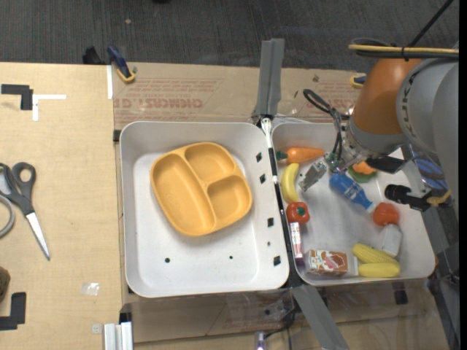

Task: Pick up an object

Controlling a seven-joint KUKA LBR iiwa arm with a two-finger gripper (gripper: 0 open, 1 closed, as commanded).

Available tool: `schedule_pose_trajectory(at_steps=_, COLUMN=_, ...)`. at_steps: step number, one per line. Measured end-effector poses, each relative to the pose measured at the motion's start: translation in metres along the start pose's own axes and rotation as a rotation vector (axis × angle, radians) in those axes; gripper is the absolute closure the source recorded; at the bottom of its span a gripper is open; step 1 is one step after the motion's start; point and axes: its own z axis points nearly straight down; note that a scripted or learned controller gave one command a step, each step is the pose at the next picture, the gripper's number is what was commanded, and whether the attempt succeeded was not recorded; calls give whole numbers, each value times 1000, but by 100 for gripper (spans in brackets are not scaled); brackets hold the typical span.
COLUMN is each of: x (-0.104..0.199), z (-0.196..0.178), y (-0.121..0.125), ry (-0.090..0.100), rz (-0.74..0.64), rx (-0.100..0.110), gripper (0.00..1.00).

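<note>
Gripper (315, 175) low in right bin (332, 228), beside banana (290, 181); fingers' state: cannot tell. Blue bottle (349, 189) just right of it. Yellow plate (201, 187) in left bin (142, 261).

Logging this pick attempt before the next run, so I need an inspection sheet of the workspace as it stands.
Surface: two white bins, left bin and right bin, side by side on a bench.
Job's things: in the right bin, banana, carrot, tomato, blue bottle, corn cob, snack packet.
Clutter: yellow divided plate in the left bin.
Gripper: gripper low over the right bin beside the banana, holding nothing.
Cables: black cable looped at the wrist.
Surroundings: scissors on the bench, left.
</note>
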Motion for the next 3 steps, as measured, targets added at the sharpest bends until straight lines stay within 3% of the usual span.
schedule_pose_trajectory(at_steps=2, x=1, z=0, y=-51, ry=1, rz=-29, rx=2, gripper=0)
schedule_pose_trajectory(at_steps=3, x=-1, z=0, y=-110, ry=2, rz=-140, rx=1, gripper=0)
